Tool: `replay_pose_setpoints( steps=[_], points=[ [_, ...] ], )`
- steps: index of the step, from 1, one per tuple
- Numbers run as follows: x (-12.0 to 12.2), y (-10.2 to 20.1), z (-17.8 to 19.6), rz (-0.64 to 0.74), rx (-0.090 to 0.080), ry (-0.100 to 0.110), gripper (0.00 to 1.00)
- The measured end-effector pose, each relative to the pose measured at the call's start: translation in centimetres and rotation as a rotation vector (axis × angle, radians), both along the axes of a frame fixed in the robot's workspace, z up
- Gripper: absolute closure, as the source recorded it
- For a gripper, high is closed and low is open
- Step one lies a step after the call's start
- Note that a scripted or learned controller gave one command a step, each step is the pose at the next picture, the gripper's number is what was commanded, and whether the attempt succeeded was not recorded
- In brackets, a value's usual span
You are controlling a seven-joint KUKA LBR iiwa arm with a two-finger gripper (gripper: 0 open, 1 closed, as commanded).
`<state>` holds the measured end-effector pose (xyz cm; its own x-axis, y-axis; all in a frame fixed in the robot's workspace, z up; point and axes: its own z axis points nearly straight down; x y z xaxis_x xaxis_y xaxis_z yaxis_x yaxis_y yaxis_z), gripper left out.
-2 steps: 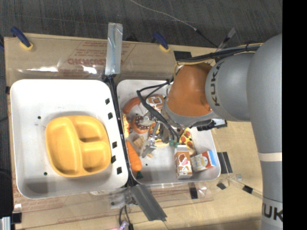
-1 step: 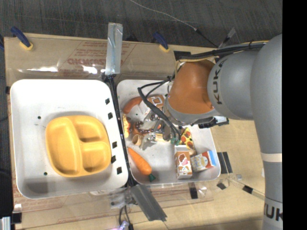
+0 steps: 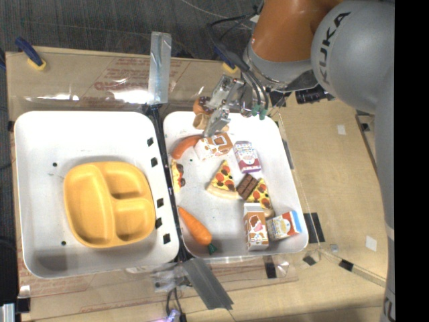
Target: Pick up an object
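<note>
My gripper (image 3: pixel 218 115) hangs over the far edge of the right bin (image 3: pixel 289 180), reaching in from the upper right. Directly below it lies a small white and brown carton (image 3: pixel 214 145), with an orange sausage (image 3: pixel 184 145) to its left. A purple carton (image 3: pixel 246 156), a pizza slice (image 3: pixel 223 178), a chocolate bar (image 3: pixel 247 186) and a second pizza slice (image 3: pixel 261 194) lie in the bin's middle. A carrot (image 3: pixel 194 227) and two small cartons (image 3: pixel 255 231) (image 3: pixel 283 225) rest near the front. I see nothing held by the gripper.
The left bin (image 3: pixel 40 133) holds a yellow divided plate (image 3: pixel 108 201). A brown item (image 3: pixel 200 113) sits at the right bin's far rim beside the gripper. Another pizza piece (image 3: pixel 176 174) leans on the wall between the bins. Cables trail behind the arm.
</note>
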<state>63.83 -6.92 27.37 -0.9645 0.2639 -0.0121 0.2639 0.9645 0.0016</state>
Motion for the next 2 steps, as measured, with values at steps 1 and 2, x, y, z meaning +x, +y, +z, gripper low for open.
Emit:
replay_pose_setpoints(
  steps=[1,2],
  points=[
    [0.0,0.1,0.7,0.006,-0.001,0.006,1.00],
    [0.1,0.2,1.7,0.012,-0.002,0.004,1.00]
  ],
)
